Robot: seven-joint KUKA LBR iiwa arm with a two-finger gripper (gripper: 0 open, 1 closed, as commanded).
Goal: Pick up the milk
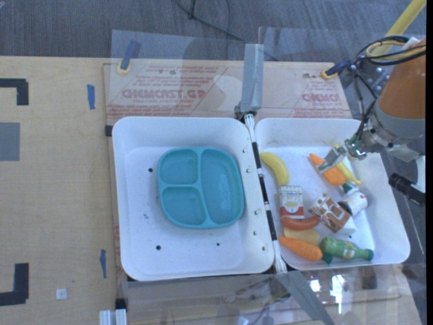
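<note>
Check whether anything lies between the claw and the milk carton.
Yes: a carrot lies just below the claw in the view, between it and the milk carton. A white bottle crowds the carton's right side.

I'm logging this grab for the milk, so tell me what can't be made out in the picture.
- Gripper, camera view: too small and blurred to tell open from shut.
- Milk carton: print too small to read.
- Arm: cut off by the right edge.
- Orange carrot: its left end is hidden by the right bin wall.
</note>
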